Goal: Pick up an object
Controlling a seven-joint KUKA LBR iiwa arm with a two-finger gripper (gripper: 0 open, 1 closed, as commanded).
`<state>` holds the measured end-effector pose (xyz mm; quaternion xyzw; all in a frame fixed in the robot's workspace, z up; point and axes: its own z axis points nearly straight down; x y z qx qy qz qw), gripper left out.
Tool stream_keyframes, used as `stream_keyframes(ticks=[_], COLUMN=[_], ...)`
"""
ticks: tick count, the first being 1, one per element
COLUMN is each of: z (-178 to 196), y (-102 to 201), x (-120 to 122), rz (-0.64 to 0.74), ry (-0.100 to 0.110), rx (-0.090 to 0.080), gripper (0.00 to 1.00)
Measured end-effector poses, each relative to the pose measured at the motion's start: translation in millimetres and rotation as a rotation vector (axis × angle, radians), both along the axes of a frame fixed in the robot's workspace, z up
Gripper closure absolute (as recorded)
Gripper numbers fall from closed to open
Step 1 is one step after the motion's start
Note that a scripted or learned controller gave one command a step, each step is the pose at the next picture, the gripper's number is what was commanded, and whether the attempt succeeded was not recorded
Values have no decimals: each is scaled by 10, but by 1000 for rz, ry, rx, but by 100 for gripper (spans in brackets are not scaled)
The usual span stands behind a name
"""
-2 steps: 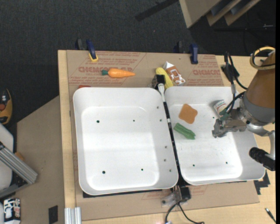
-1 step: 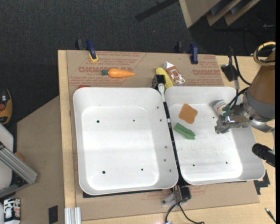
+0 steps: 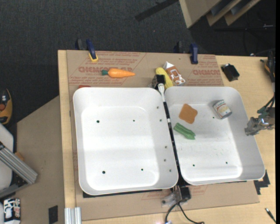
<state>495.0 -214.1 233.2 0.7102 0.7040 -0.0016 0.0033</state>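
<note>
Rt bin [image 3: 245,170]: flat orange square [image 3: 188,113], green pod [image 3: 184,131], small tin [image 3: 222,109] (jaws' state: can't tell)

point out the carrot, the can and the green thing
carrot [image 3: 119,73], camera view, middle of its orange body
can [image 3: 222,109], camera view, its side label
green thing [image 3: 184,131], camera view, middle of its length

The bench [image 3: 41,131] is a light tan board. Dark grey carpet [image 3: 52,26] lies beyond its far edge and off its left side. Pale wooden boards [image 3: 218,11] lean over the carpet past the bench's far right corner. A ribbed aluminium rail [image 3: 17,164] crosses at the bench's near left. Lighting is even, with soft shadows.
</note>
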Motion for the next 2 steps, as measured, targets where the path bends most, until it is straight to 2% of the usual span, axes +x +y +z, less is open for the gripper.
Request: stream_keyframes(ticks=[1, 2], z=[-435, -665], y=[-105, -91], x=[-176, -165], rz=[6, 8], ry=[8, 6], rx=[9, 9], gripper=[100, 100])
